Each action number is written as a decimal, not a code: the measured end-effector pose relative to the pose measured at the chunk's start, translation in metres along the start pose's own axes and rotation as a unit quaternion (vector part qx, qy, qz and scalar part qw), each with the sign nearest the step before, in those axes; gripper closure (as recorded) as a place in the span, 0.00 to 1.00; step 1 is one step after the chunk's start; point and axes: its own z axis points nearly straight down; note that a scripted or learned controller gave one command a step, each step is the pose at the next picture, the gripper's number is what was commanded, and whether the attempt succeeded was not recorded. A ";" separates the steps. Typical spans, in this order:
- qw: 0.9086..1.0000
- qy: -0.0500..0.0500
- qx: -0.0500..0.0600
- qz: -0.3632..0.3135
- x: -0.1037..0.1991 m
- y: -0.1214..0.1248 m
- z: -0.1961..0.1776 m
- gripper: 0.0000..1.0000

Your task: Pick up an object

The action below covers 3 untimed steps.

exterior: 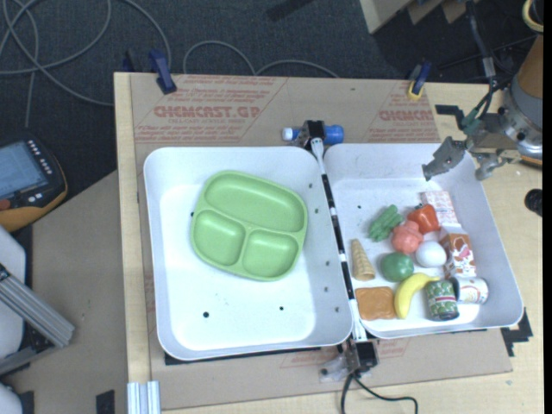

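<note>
Toys fill the right bin, below the open tool.

The arm is cut off by the picture's right edge above the gripper, so only its wrist shows. The fingers are dark and small against the bin rim; their spacing is unclear. Below the gripper, the piled toys overlap, perhaps hiding smaller pieces.
</note>
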 end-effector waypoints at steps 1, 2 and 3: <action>1.000 0.000 0.000 0.001 0.000 -0.026 0.134 0.00; 1.000 0.000 0.000 0.000 0.028 -0.062 0.192 0.00; 1.000 0.000 -0.001 0.001 0.028 -0.061 0.182 1.00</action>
